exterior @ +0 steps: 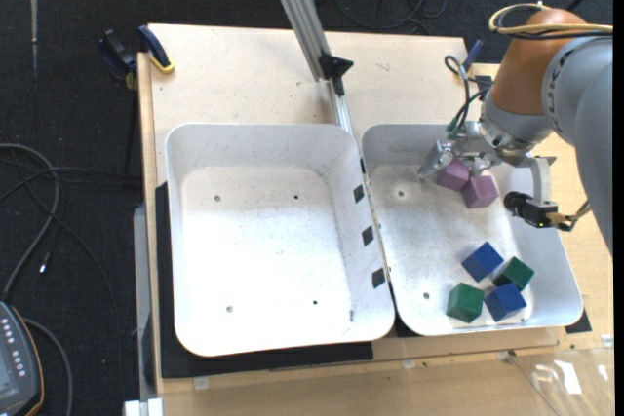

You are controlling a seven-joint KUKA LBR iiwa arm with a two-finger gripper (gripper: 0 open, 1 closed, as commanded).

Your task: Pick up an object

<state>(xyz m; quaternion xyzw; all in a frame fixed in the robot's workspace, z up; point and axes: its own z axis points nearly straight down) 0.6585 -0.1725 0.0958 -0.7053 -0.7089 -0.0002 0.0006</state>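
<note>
Crowding bin's [409, 151] far edge: hand [450, 161], purple blocks [466, 182]

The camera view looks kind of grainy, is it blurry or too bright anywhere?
In the camera view the light is soft and even, with no strong glare on the white bins; shadows are faint, just small ones under the blue and green blocks. The picture is slightly grainy, and the tool by the purple blocks looks a bit soft, so its fine parts are hard to make out.

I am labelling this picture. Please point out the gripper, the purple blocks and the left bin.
gripper [447, 161]: camera view, between its fingertips.
purple blocks [480, 191]: camera view, top face of the right block.
left bin [185, 136]: camera view, far rim.
</note>
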